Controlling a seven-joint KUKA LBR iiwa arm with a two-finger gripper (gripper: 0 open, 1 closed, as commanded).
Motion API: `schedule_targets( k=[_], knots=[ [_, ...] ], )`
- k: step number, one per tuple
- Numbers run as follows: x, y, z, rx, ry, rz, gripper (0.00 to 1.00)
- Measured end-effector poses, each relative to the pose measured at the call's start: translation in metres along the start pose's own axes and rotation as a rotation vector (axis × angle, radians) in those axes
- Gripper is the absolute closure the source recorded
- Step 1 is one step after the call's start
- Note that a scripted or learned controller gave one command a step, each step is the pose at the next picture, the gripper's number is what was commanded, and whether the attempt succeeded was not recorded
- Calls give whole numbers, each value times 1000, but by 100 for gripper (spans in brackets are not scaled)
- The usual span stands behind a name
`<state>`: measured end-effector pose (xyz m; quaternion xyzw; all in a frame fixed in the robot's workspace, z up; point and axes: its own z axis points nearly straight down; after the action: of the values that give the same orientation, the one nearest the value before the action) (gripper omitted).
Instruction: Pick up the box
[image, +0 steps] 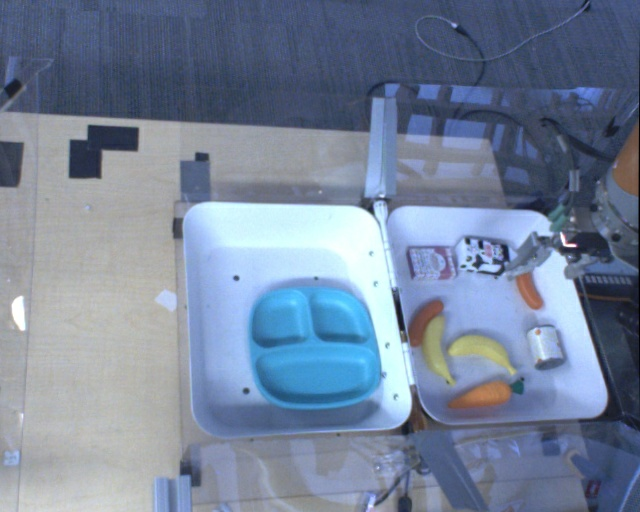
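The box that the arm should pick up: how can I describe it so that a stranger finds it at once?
Look in the right bin, along its far edge. The box lies flat there, just left of a black-and-white carton. It is the pink-red rectangle with a white label, unlike the rounded fruit and can nearer the camera.

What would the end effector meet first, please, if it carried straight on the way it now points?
Probably the black-and-white box: the end effector points left across the right bin with its tip beside that box. Height is unclear from above, so it might pass over.
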<state>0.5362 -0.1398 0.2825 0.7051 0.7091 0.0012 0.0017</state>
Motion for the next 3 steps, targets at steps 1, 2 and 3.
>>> schedule_targets(
  k=[1,2,3],
  knots=[
    [45,61,135,2,1,-6,0],
    [83,41,84,0,1,191,0],
    [83,41,84,0,1,192,0]
  ],
)
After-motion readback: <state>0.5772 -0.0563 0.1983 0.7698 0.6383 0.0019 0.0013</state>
